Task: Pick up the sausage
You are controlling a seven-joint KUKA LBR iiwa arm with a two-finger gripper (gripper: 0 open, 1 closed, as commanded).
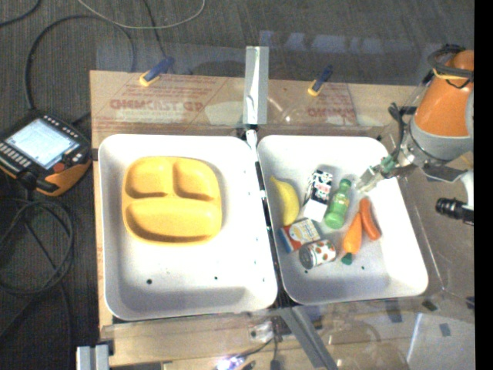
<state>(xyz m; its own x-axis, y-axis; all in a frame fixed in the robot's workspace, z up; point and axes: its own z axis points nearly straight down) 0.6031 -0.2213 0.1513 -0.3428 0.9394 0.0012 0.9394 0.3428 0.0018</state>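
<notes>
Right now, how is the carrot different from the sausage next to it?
The carrot is brighter orange with a green tip at its lower end; the sausage is redder with no green. The carrot looks longer and tapers toward its upper end; the sausage looks shorter and is slightly curved. The carrot lies nearer the middle of the right bin; the sausage lies on its right. Both lie flat, side by side, just below the gripper.

A single fixed camera looks down from above the bench (115, 91) at a slant, far enough back to take in both white bins at once, the left bin (112, 284) and the right bin (400, 272) lying side by side across the middle. The arm (445, 106) enters at the right edge, and dark floor with cables fills the top and left margins.
</notes>
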